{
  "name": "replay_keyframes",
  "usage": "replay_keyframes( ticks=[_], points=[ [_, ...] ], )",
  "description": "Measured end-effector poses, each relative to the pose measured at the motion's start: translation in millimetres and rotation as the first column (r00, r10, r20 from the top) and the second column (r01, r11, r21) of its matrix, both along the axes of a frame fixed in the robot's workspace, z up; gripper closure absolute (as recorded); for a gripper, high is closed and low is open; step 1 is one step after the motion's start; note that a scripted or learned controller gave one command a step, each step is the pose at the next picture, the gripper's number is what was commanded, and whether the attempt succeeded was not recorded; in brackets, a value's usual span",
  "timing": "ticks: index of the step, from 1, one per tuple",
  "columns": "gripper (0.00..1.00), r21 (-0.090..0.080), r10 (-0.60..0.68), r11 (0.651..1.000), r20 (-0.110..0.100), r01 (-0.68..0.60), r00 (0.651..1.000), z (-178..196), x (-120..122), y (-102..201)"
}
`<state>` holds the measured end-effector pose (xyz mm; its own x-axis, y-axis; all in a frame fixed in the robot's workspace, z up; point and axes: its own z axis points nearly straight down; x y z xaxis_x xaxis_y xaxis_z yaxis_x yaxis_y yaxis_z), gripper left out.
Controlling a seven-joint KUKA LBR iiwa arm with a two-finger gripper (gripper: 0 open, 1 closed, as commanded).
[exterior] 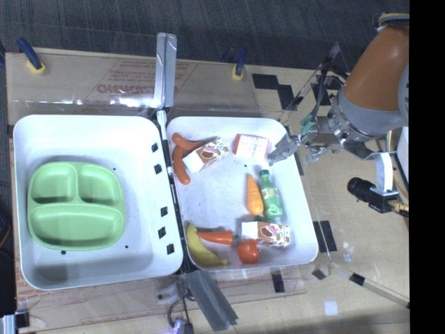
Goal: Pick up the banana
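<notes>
The yellow banana (197, 248) lies in the near left corner of the right bin (304, 207), against the bin's left wall. A small red-orange vegetable (216, 237) rests across its upper side. My gripper (281, 149) hangs over the bin's far right rim, beside a red and white box (250, 146). It is far from the banana, roughly a bin's length away toward the back right, with nothing visibly in it.
The right bin also holds a curved sausage (179, 160), a small carton (206, 154), a carrot (254, 195), a green bottle (270, 195), another carton (267, 233) and a red tomato (248, 251). A green divided plate (75, 204) sits in the left bin (139, 256).
</notes>
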<state>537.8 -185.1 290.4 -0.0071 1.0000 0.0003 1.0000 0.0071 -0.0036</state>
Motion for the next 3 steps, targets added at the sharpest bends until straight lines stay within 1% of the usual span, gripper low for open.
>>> replay_keyframes(
  ticks=[1,2,3],
  points=[
    [0.00,0.001,0.204,0.979,-0.001,-0.204,0.979,-97,-41,86],
    [0.00,0.002,0.423,0.906,0.000,-0.423,0.906,-99,-61,183],
    [0.00,0.004,0.627,0.779,-0.001,-0.627,0.779,-99,-62,164]
  ],
)
